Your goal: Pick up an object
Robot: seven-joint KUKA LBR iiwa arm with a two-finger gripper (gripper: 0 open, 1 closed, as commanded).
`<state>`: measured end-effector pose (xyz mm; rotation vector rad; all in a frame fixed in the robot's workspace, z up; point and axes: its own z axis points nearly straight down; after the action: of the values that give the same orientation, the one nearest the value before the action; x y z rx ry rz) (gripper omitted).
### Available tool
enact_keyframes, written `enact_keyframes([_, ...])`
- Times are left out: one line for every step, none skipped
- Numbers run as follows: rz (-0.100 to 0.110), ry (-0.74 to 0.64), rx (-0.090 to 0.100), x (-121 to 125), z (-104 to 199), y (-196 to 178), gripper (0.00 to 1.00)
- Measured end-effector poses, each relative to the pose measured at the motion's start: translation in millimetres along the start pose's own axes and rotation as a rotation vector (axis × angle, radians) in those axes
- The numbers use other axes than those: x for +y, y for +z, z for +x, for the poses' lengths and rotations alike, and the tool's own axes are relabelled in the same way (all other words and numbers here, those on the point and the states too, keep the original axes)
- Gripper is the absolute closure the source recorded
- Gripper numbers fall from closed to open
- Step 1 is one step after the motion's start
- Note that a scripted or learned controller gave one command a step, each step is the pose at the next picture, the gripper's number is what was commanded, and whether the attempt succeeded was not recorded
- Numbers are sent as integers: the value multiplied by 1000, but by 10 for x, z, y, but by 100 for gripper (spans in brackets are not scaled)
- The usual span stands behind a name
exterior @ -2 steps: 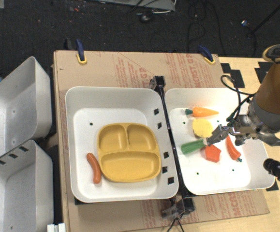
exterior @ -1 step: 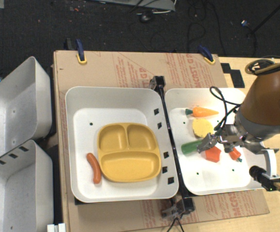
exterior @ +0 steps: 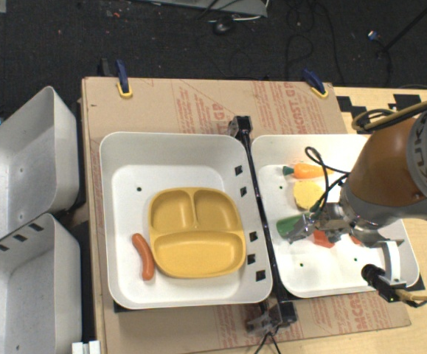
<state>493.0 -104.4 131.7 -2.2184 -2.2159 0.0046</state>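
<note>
Two white bins sat side by side on the table point(exterior: 198, 98); the arm point(exterior: 390, 175) reached into the right bin point(exterior: 331, 279) from the right. The pincer point(exterior: 318, 226) was low over that bin's middle, among a small cluster of toys. How far it was open could not be read: the wrist and its cabling covered the tips, and nothing was plainly seen between them, so no hold was recorded.

Candidate things, all in the right bin: a green piece point(exterior: 288, 224) just left of the pincer, touching or nearly touching it; a red piece point(exterior: 324, 239) just on its near side, partly under the wrist; a yellow piece point(exterior: 307, 195) on its far side, close; an orange piece point(exterior: 307, 171) farther still, toward the far wall. The green piece's long axis appeared to run roughly left to right, pointing at the pincer.

Judgement: the green or red piece was the likeliest target, since both lay right at the tips; a grasp would turn on a small shift left or near.

The left bin point(exterior: 117, 198) held a yellow divided plate point(exterior: 197, 232) with an orange sausage point(exterior: 144, 256) beside its left edge, well apart from the pincer.
</note>
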Motion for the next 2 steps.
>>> enact_keyframes([-18,5,-11,30,-46,354,0])
enact_keyframes([-29,7,-14,59,-51,217,100])
